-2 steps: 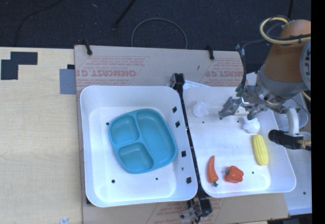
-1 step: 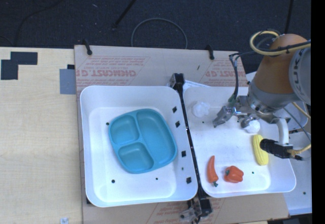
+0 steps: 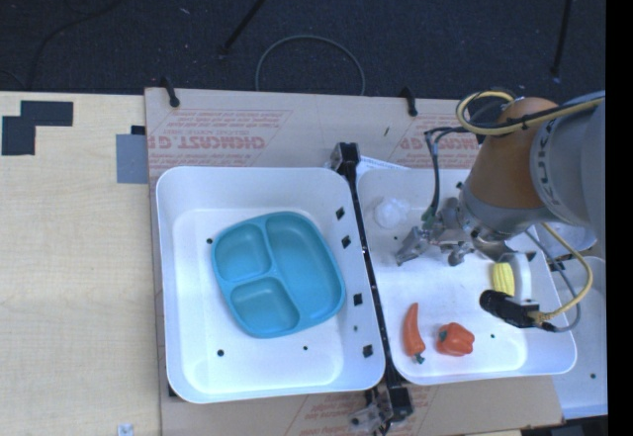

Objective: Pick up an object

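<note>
Over in the right bin (image 3: 391, 350), the gripper (image 3: 407, 249) sits near the middle of the floor, pointing toward the divider between the two bins, with the grey arm (image 3: 574, 162) and its orange band (image 3: 509, 167) coming in from the right. From this angle the metal fingers look spread a little, with nothing between them, so I'd call it released and not holding anything, though it's small and a bit murky. What matters is where the pickable stuff lies: everything obvious is toward the near edge of the bin from the gripper, not under it. The orange carrot (image 3: 411, 327) is the closest, lying just nearer the camera than the fingers, with its long axis running roughly front to back and the dark green tip at the near end. The red pepper (image 3: 455, 339) is just beside the carrot, further right. The yellow corn (image 3: 503, 277) is off to the right, close to the wrist and some cables, so probably awkward. There's also a pale, clear-looking thing (image 3: 389, 214) just behind the gripper toward the far wall, hard to make out. My guess: for the carrot, the fingers need to close across its narrow width. The blue divided plate (image 3: 279, 272) is in the left bin (image 3: 198, 365), well apart.
</note>
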Available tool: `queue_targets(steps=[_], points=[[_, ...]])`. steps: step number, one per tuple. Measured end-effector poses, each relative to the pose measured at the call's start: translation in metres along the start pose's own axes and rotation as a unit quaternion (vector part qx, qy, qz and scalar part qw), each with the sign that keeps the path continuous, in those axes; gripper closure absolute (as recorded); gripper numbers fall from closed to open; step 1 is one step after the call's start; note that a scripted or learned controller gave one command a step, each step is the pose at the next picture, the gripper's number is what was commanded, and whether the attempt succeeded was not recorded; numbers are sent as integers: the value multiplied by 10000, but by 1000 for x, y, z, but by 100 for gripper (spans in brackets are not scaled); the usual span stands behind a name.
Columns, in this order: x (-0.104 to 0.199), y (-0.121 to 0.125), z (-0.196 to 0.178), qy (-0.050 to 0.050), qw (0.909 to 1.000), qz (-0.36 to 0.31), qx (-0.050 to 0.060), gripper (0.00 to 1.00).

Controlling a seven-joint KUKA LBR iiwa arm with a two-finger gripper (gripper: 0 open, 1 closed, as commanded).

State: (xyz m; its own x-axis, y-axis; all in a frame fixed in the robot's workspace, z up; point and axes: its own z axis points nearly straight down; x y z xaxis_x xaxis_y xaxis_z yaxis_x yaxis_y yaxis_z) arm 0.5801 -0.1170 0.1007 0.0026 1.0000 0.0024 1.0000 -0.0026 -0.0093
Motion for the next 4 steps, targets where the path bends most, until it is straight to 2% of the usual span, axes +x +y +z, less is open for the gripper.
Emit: queue_targets(steps=[1, 3, 4], points=[[-2, 1, -14, -6, 10000, 33, -18, 100], [2, 6, -137, -15, 10000, -18, -68, 100], [1, 5, -168, -12, 10000, -17, -48, 100]])
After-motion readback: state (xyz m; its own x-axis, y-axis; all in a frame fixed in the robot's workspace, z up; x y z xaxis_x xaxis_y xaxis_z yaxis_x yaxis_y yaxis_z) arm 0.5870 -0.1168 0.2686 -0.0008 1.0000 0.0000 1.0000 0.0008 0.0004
